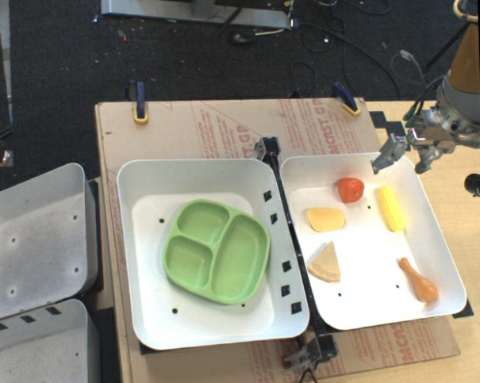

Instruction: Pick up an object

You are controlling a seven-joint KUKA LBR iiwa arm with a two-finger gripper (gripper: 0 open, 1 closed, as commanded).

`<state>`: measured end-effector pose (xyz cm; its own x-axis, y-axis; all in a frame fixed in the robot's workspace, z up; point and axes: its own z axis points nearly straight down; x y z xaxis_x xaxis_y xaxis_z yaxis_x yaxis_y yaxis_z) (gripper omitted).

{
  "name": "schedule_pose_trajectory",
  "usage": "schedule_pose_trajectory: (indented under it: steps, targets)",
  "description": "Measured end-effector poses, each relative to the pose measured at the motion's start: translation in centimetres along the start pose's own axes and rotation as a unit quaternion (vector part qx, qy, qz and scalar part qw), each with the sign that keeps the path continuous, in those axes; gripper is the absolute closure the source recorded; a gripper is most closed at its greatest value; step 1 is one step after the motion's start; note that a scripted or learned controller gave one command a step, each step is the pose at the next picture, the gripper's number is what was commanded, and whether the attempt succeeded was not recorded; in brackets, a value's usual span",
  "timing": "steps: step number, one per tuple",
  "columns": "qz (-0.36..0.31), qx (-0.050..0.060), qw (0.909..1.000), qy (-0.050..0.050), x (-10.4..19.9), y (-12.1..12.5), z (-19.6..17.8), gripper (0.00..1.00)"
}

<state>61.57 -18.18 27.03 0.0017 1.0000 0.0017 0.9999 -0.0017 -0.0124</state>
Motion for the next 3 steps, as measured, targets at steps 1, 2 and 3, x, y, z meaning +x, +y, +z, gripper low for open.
schedule_pose_trajectory:
  steps: [1, 2, 3]
  targets:
    - [-0.001, -0.006, 1.0, -0.001, 0.1, 0.2, -0.8, 0.0]
    - [0.0, -0.004, 1.0, -0.001, -0.9, 0.4, 4.4, 0.0]
    - [-0.002, -0.005, 1.0, -0.001, -0.3, 0.6, 8.9, 0.0]
